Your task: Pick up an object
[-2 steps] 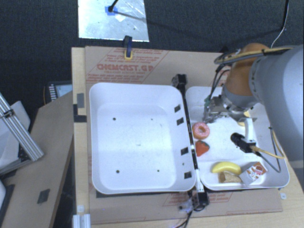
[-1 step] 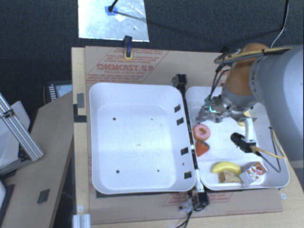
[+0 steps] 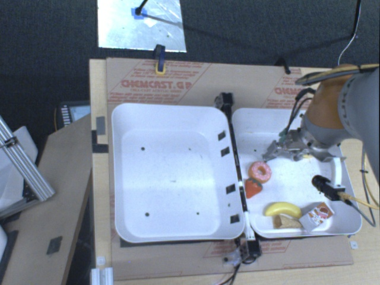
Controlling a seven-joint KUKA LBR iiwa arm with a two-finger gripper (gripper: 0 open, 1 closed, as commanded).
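My gripper (image 3: 284, 148) hangs over the back half of the right bin (image 3: 267, 119), under the grey arm with its orange band (image 3: 323, 105). A pink frosted donut (image 3: 259, 171) lies just in front and to the left of the gripper, apart from it. A red strawberry-like piece (image 3: 253, 187) touches the donut's near side, against the bin's left wall. Along the front wall lie a yellow banana (image 3: 282, 208), a tan bread piece (image 3: 287, 221) and a small white and red carton (image 3: 316, 216).
The left bin (image 3: 127, 159) stands beside the right one, with a black divider strip (image 3: 233, 159) between them. Both rest on a cardboard sheet (image 3: 172, 79). A silver plate (image 3: 141, 16) lies at the back on the dark floor.
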